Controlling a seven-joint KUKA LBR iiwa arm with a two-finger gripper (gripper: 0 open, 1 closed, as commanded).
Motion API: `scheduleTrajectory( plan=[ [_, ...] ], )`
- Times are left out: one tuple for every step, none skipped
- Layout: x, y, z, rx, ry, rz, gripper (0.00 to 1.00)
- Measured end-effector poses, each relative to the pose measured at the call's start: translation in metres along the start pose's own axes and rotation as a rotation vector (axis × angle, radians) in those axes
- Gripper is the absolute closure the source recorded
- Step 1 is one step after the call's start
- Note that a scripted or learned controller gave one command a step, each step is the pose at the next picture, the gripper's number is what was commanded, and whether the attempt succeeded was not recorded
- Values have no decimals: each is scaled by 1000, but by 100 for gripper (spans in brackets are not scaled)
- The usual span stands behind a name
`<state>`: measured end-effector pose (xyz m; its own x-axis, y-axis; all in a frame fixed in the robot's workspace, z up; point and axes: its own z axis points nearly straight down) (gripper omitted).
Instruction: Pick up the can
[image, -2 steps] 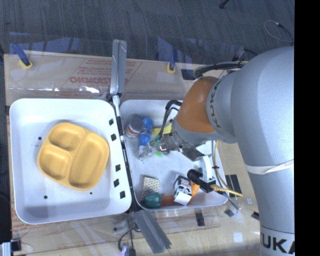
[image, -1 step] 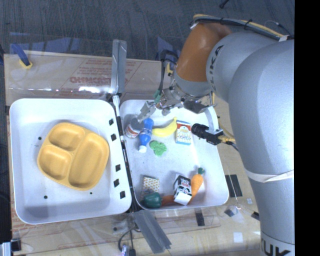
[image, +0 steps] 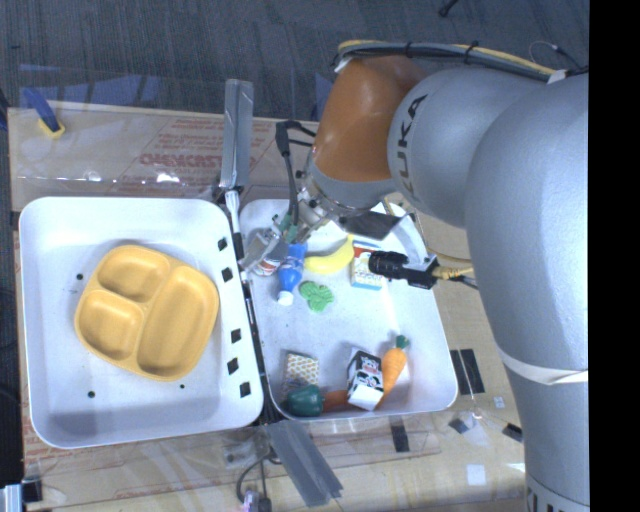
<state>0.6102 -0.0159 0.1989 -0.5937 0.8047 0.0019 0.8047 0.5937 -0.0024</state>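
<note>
A small silvery can with red markings (image: 262, 253) appears to lie against the left wall of the right bin (image: 430, 340), near its back corner. The gripper (image: 288, 232) hangs below the orange wrist band at the back of that bin, just right of the can and directly above a blue bottle with a white cap (image: 291, 270). The wrist hides most of the gripper, and I cannot see anything held in it.
The right bin also holds a yellow banana (image: 331, 260), a green piece (image: 317, 296), a small box (image: 367, 276), a carrot (image: 394, 364), a carton (image: 366, 380), a green pepper (image: 304, 401) and a patterned block (image: 300, 367). A yellow divided plate (image: 147, 310) lies in the left bin (image: 50, 400).
</note>
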Motion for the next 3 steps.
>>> scheduleTrajectory(
  plan=[
    [0, 1, -10, 0, 0, -3, 100],
    [14, -59, -95, -4, -6, -324, 100],
    [14, -59, -95, -4, -6, -324, 0]
  ],
)
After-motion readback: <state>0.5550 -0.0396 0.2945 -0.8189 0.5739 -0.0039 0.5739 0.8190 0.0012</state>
